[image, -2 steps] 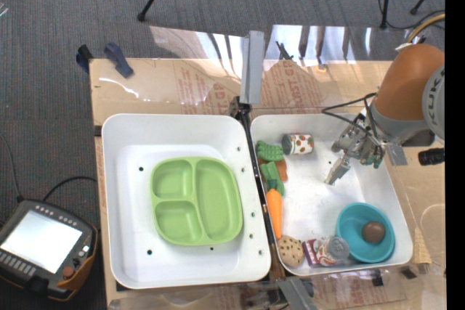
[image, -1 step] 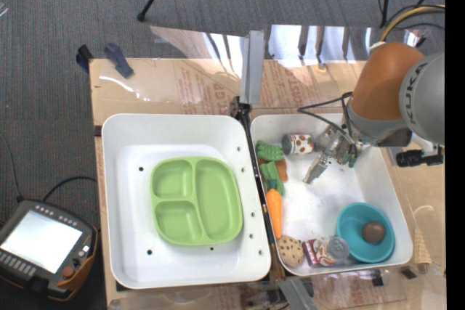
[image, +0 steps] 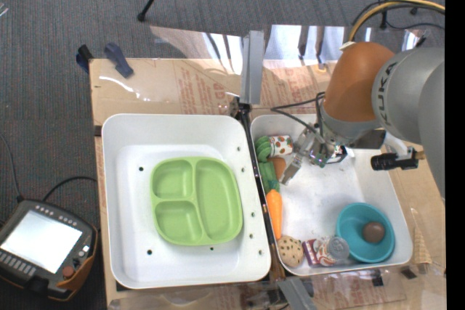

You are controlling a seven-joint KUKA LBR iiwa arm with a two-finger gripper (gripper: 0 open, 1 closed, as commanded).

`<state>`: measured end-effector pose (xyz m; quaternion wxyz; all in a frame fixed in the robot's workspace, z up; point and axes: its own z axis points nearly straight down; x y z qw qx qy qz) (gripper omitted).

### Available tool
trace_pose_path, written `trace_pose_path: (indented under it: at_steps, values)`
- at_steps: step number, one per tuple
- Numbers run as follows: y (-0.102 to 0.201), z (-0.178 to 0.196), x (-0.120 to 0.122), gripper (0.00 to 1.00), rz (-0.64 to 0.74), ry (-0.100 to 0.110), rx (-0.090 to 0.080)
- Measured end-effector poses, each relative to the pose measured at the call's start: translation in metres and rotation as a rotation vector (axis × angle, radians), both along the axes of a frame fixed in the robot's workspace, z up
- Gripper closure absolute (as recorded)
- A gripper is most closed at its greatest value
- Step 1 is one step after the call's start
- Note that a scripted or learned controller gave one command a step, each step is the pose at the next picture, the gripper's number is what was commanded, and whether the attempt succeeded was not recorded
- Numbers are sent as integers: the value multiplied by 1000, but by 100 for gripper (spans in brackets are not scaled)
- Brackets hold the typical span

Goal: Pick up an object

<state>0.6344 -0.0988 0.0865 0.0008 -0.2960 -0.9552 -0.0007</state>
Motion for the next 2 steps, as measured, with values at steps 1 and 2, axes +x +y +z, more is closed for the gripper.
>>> trace_pose_path:
  at_steps: [1, 2]
  values:
    - [4, 1, -9, 0, -145, -2, -12]
    - [7, 9, -8, 100, -142, 0, -5]
